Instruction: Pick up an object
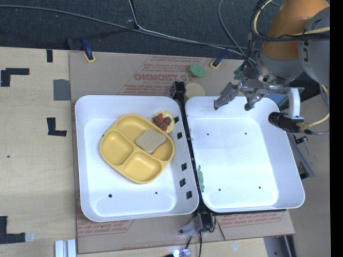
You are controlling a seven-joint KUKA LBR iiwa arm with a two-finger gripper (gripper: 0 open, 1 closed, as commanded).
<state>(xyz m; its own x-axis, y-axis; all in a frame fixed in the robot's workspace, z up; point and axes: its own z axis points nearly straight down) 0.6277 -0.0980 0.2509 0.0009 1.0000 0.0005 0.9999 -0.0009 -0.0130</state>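
Hanging over the far rim of the right bin (244, 159), the claw (236, 101) has its two dark fingers spread wide with nothing between them. Below it the right bin's white floor lies bare and open, with room on every side out to its rounded walls. A small green scrap (200, 176) sits by the seam where the two bins meet. The left bin (128, 197) carries a yellow divided plate (128, 154), turned at an angle toward that bin's middle, leaving bare floor along the near and left edges. A tan slice of toast (150, 140) lies on the plate's upper right section, and a small red-and-dark toy food piece (163, 121) rests at the plate's far right corner, close to the bin's right wall. Both lie well left of the claw, across the seam. A green knobbly piece (196, 69) sits on the table (32, 143) beyond the bins.
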